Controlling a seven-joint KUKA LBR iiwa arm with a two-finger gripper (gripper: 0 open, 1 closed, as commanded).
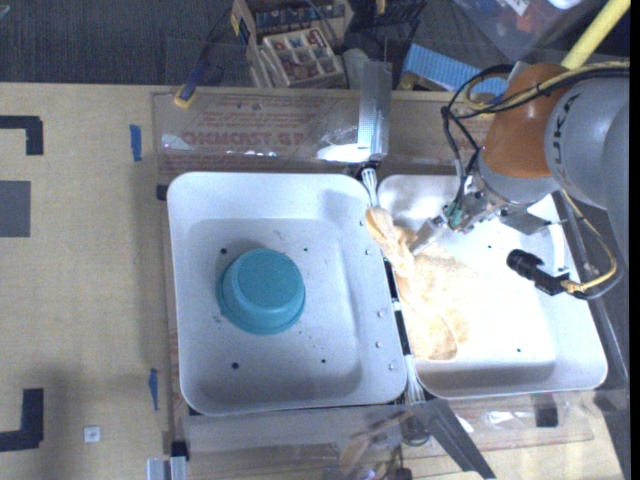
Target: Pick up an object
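- Two shallow white bins sit side by side on the bench: the left bin [190, 218] and the right bin [570, 368].
- One teal bowl [262, 290] lies in the left bin, left of its middle, seemingly turned upside down with its flat round base facing up.
- One pale tan cloth [430, 293] lies in the right bin, crumpled and stretched along that bin's left wall, reaching from near the far left corner down past the middle. Its top end looks bunched and slightly darker, orange-tan.
- One arm [585, 133], grey with an orange band [520, 133], reaches in from the right over the right bin's far end.
- One gripper [440, 226] points down and leftward, its tip near the cloth's upper end. The glare and the small size there make the fingers hard to read, so I cannot tell whether the jaws are apart, together, or pinching cloth.
- One small black part [527, 265] on a cable hangs over the right bin's right half.
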